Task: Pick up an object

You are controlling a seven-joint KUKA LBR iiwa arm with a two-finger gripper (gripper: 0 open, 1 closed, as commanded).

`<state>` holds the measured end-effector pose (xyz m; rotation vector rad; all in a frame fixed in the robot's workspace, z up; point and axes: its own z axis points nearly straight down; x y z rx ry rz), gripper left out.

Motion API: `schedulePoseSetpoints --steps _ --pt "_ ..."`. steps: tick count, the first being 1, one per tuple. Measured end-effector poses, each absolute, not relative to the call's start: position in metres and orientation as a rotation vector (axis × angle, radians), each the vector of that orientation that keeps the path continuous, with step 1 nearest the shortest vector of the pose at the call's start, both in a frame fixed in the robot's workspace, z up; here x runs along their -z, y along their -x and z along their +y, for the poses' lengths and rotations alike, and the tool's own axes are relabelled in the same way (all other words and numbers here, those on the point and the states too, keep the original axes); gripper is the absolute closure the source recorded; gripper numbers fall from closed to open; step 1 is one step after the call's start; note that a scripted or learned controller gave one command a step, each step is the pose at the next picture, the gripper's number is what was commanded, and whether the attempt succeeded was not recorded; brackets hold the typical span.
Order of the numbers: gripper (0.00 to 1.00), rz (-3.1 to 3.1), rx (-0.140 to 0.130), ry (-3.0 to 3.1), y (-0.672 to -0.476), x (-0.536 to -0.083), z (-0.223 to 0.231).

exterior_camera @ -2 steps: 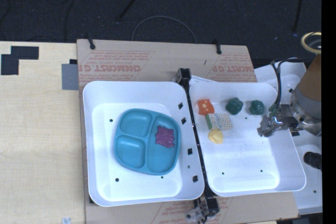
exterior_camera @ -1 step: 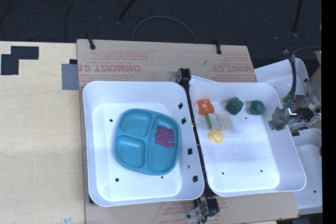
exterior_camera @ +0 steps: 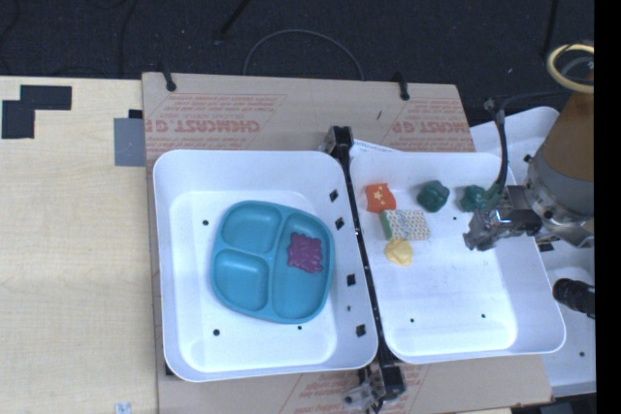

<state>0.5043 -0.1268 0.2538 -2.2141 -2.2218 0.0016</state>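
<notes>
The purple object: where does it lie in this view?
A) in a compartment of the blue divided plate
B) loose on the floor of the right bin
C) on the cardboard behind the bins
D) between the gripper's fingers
A: the purple object rests in the right-hand compartment of the blue divided plate in the left bin.

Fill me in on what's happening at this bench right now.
A robot arm reaches in from the right over the right bin, its tool low near the bin's right side, close to a dark green object. Nothing shows between its fingers. Also in that bin lie another green piece, an orange block, a speckled pad and a yellow piece. The left bin holds a blue divided plate with a purple item on it.
</notes>
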Motion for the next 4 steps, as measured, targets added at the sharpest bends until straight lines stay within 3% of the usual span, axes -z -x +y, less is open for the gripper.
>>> schedulePoseSetpoints --steps 4 --pt "1.00 -2.224 -0.003 2.215 -0.519 -0.250 0.077"
